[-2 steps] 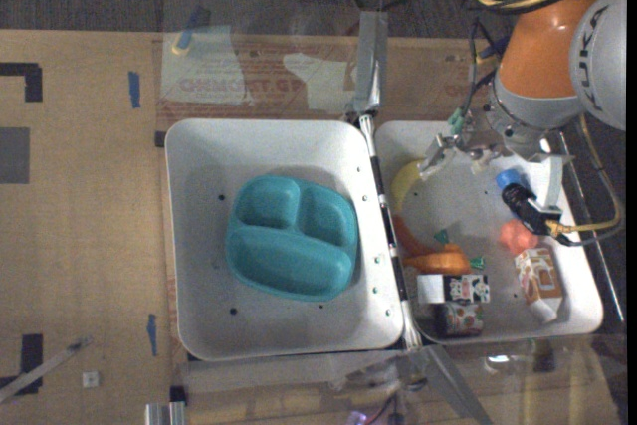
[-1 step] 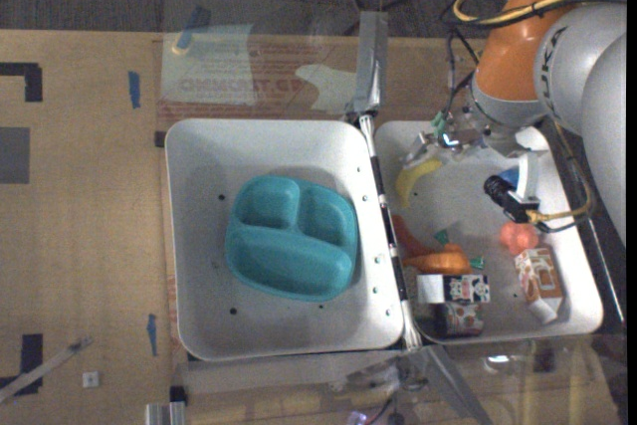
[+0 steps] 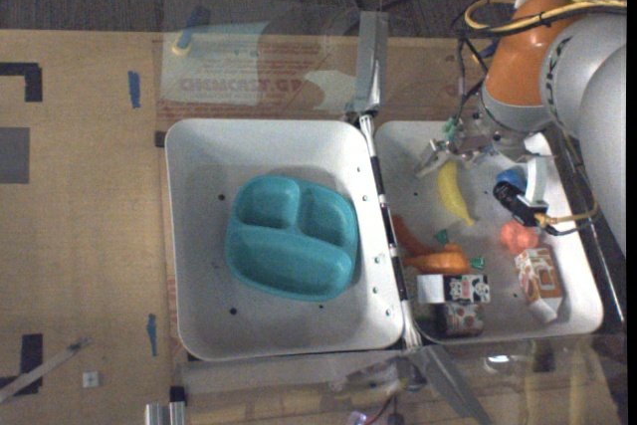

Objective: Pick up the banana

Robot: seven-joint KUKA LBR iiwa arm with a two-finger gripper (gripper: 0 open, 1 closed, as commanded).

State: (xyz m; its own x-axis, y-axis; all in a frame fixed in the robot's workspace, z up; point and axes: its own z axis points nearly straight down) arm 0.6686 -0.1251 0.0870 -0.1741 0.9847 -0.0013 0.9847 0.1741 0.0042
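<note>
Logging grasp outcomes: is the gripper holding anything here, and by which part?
Cannot be told. The gripper sits at the top end of the banana in the right bin, but the view does not show the banana between its fingers.

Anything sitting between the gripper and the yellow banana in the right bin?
Nothing: in the camera view the two-finger gripper hangs right at the upper end of the curved yellow banana.

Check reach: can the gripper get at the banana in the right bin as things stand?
Probably yes. The gripper sits just above the banana's upper end, and nothing lies over the banana. The carrot and other toys lie lower in the right bin.
</note>
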